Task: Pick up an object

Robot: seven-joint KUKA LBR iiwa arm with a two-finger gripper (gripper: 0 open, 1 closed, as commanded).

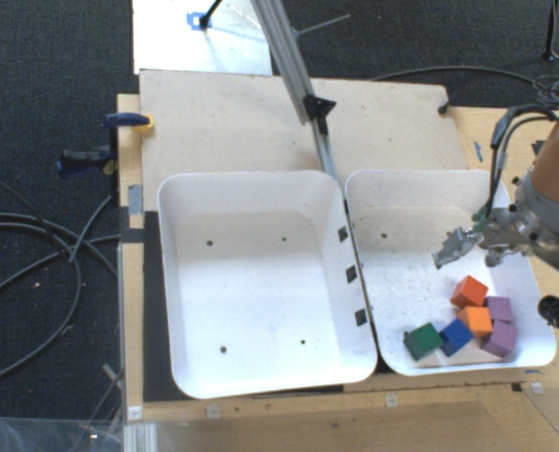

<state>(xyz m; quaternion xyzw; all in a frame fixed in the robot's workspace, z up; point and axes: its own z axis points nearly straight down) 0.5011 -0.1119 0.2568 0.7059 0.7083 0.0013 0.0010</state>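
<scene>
Left bin (pixel 181 252): it is sitting in the middle left of the frame, with just dark dots on its floor.

Right bin (pixel 402 205): it is sitting just beside the left bin, and all the blocks are lying in its lower right corner.

Green block (pixel 421 339): it is lying at the left end of the pile, touching the blue block (pixel 455 335).

Orange blocks: one (pixel 469 292) is sitting at the top of the pile and another (pixel 478 321) is sitting just below it.

Purple blocks: one (pixel 499 308) is lying beside the orange ones and another (pixel 502 339) is leaning close to the bin's wall.

Tool (pixel 456 246): it is hanging over the right bin, above and a little to the left of the pile. I cannot tell how it is set; nothing is showing in it.

What could go wrong: the blocks are crowding together, so the tool is likely to bump two at once and push them apart instead of catching one.

Another worry: the pile is sitting close to the wall and corner, so the tool may knock the rim on the way down.

Safest pick, I think: the top orange block, since it is sitting nearest the tool.
</scene>
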